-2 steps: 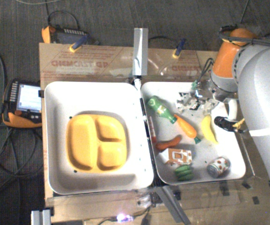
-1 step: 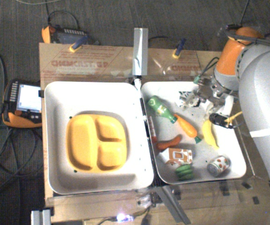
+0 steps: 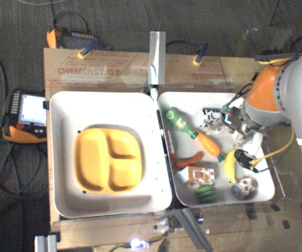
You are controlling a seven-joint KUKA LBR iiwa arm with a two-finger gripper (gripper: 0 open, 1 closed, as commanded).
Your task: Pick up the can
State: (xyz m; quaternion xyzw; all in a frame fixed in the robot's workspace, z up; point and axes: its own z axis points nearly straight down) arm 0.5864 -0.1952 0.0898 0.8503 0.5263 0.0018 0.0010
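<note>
Pendant (image 3: pixel 25 117): lay on the floor beyond the left bin, far to the left of the gripper, its screen lit.
Left bin (image 3: pixel 61 156): sat well left of the gripper, across the divide between the two bins.
Yellow tray (image 3: pixel 108 159): rested in the middle of the left bin, three compartments, well apart from the gripper.
Green bottle (image 3: pixel 179 122): lay tilted in the right bin, left of the gripper and at about its height in the view.
Sausage (image 3: pixel 188 159): lay left of and below the gripper, near the bin's left wall.
Small carton (image 3: pixel 200 176): lay below and left of the gripper, just beside a green vegetable (image 3: pixel 206 194) at the bin's near edge.
Carrot (image 3: pixel 209 145): lay just left of and below the gripper, its tip touching the bottle's neck.
Black-and-white item (image 3: pixel 211 118): sat just left of the gripper; too small to tell what it was.
Banana (image 3: pixel 229 167): lay below the gripper, upright in the view.
Gripper (image 3: pixel 240 126): hung over the right bin's upper right part; whether it was released or clenched, I cannot tell.
Can (image 3: pixel 243 188): lay in the right bin's near right corner, well below the gripper, just beside the banana's lower end.
Right bin (image 3: pixel 263 193): held all these items beneath the gripper.
Arm (image 3: pixel 277 96): reached in from the right, orange band just above the gripper.
</note>
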